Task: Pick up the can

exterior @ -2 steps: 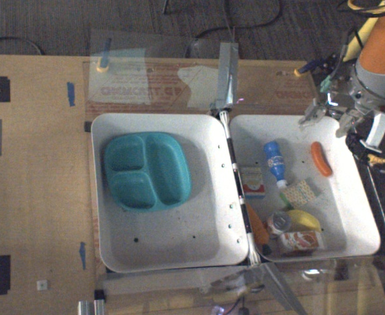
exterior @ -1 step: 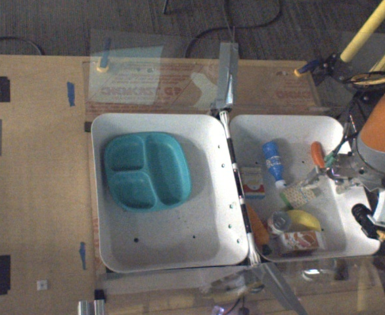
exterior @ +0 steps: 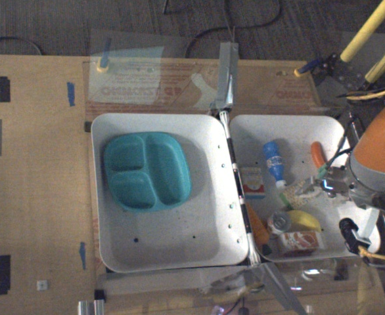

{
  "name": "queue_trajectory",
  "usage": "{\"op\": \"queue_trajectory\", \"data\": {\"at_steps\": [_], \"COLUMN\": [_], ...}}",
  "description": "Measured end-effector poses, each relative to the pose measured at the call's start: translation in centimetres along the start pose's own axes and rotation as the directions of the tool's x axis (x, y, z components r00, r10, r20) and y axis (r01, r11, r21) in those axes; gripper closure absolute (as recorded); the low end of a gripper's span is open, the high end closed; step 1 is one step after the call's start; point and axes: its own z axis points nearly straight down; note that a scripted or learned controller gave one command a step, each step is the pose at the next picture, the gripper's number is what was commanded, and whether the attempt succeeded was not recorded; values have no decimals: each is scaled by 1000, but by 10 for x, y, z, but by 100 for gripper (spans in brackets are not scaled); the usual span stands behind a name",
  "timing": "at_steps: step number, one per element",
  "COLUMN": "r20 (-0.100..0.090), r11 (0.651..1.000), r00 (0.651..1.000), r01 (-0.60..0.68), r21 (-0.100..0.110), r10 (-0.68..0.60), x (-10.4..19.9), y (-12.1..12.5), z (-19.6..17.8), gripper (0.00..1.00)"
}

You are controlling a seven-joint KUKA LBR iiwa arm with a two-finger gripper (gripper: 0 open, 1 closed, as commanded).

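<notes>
The can (exterior: pixel 296 240) lies on its side near the front edge of the right bin (exterior: pixel 291 131). Its silver end faces left and its label is red and white. A yellow banana (exterior: pixel 305 220) rests against its far side. My gripper (exterior: pixel 325 182) hangs over the right part of this bin, behind and to the right of the can and apart from it. The grey wrist and orange band sit at the view's right edge.
The right bin also holds a blue bottle (exterior: pixel 273 163), a small red and white box (exterior: pixel 252 182), an orange carrot-like piece (exterior: pixel 257 225) by the divider and an orange item (exterior: pixel 318 153) at the back. A teal divided plate (exterior: pixel 146 170) lies in the left bin (exterior: pixel 179 241).
</notes>
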Motion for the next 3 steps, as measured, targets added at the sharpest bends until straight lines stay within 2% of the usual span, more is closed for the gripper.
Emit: {"op": "queue_trajectory", "data": {"at_steps": [1, 2, 3], "r20": [-4, -3, -3], "r11": [973, 985, 985], "r00": [974, 985, 985], "r01": [228, 172, 171], "r21": [26, 13, 12], "r10": [-228, -172, -171], "x": [-4, -14, -14], "y": [3, 40, 40], "z": [-52, 3, 3], "gripper": [0, 0, 0]}}
